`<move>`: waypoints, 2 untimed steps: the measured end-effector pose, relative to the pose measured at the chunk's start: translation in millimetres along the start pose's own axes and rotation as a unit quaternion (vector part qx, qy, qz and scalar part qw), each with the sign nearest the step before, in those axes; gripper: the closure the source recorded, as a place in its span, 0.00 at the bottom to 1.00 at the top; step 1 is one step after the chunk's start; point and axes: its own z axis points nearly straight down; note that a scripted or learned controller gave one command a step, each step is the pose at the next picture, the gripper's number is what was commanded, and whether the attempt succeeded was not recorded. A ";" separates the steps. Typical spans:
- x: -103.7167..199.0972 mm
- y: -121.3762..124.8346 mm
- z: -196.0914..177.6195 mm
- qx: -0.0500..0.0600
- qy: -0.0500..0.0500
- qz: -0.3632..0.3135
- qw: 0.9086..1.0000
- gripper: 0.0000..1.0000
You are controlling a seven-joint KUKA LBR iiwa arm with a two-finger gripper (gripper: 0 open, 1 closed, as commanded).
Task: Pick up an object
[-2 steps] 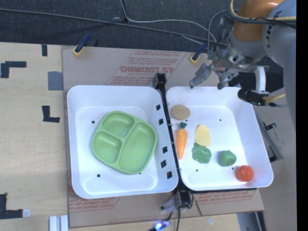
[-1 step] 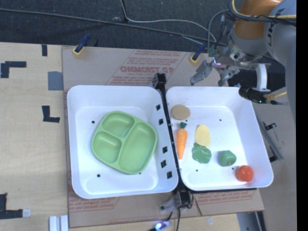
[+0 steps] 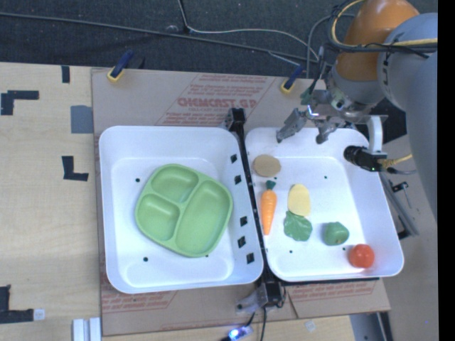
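Note:
In the right bin (image 3: 370,190) lie several toy foods: a tan round cookie (image 3: 266,165), an orange carrot (image 3: 268,210), a pale yellow piece (image 3: 299,199), a green leafy piece (image 3: 298,227), a small green piece (image 3: 335,233) and a red tomato (image 3: 361,256). My gripper (image 3: 307,128) hangs above the bin's back rim, open, with nothing between its fingers. It is up and to the right of the cookie.
The left bin (image 3: 117,155) holds a green divided plate (image 3: 185,209). A black divider with clips (image 3: 245,190) runs between the bins. Clamps (image 3: 119,66) sit at the cardboard's back corners, and cables cross the dark floor behind.

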 end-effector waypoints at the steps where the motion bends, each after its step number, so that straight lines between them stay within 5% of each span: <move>1: 8.0 -2.9 62.3 0.000 0.001 0.000 1.000 0.00; 2: 8.7 -4.4 117.3 0.000 0.000 0.000 1.000 0.00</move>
